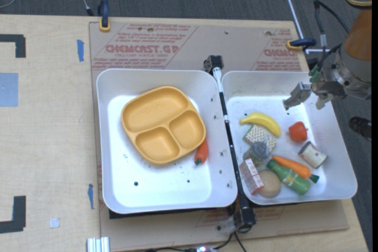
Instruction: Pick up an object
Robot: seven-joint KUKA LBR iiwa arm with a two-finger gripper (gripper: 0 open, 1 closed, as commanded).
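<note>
Bench: pale wood top, printed cardboard sheet under two white bins. Arm enters over right bin's (pixel 336 127) far right corner; gripper (pixel 307 95) hovers, fingers spread, nothing between them. Right bin, near edge: smooth curved banana (pixel 261 123), round red tomato (pixel 298 131), tapered carrot (pixel 290 166), glossy green bottle (pixel 290 179). Left bin (pixel 112 144): yellow three-compartment plastic plate (pixel 162 124).

arm: enters from right, wrist raised | tool (pixel 307 96): two fingers spread apart, nothing between them

One fixed camera looks down at a slant on both bins (pixel 112 144), arm (pixel 360 50) entering from the right.
</note>
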